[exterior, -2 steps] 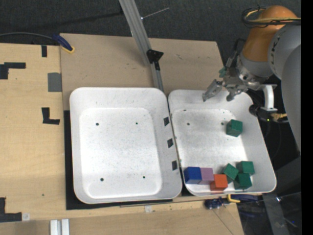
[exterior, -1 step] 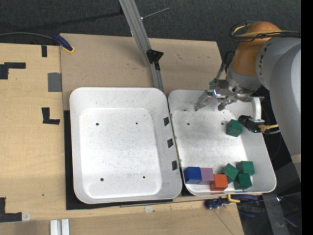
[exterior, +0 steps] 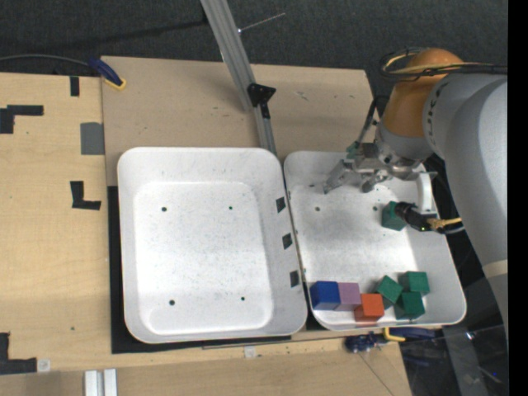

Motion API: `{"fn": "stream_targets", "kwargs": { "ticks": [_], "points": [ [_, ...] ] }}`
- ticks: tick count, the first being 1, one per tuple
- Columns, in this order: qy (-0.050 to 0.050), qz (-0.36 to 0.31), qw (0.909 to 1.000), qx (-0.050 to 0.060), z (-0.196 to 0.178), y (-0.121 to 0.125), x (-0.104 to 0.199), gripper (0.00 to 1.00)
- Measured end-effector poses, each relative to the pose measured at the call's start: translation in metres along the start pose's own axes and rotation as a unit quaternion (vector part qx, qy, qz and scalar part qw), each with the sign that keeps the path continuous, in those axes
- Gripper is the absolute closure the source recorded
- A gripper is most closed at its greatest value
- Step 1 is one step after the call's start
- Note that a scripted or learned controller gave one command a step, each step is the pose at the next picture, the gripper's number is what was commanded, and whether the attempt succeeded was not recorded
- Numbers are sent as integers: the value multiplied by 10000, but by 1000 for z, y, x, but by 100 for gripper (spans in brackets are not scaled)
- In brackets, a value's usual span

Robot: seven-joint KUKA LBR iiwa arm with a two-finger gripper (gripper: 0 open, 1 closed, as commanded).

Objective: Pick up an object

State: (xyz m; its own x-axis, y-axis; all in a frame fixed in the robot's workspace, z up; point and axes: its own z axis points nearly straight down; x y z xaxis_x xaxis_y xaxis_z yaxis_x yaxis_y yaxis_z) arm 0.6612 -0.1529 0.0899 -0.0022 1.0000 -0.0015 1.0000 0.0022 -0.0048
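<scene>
Camera view: two shallow white bins with rounded corners sit side by side on a tan wooden tabletop (exterior: 49,221), over a black mat. Both bin floors look matte and finely speckled. The left bin (exterior: 132,167) has four small dark dots on its floor. The right bin (exterior: 318,221) carries small solid blocks clustered along its near edge: a blue cube (exterior: 325,294) at the near left corner, a pale purple cube (exterior: 349,294) touching it, an orange cube (exterior: 371,305), then three green blocks (exterior: 405,292) toward the near right corner. Another green block (exterior: 393,216) lies apart by the right wall, beside a dark cable end.

The grey arm, with its orange band (exterior: 406,110), comes in over the bin's far right corner. The hand (exterior: 363,174) hangs above the far part of the right bin; whether it is spread or pressed together cannot be told, and no block is seen in it.

A slanted metal bar (exterior: 235,44) crosses the tabletop's far edge. Black tape marks sit on the tabletop's left part. Dark floor lies beyond.
</scene>
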Motion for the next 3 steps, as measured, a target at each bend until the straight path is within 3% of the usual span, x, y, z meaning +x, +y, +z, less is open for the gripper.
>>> {"fn": "stream_targets", "kwargs": {
  "ticks": [1,3],
  "points": [
    [0,-8,10000,-13,-12,1,1,100],
    [4,0,10000,-54,-138,-1,4,100]
  ]
}}
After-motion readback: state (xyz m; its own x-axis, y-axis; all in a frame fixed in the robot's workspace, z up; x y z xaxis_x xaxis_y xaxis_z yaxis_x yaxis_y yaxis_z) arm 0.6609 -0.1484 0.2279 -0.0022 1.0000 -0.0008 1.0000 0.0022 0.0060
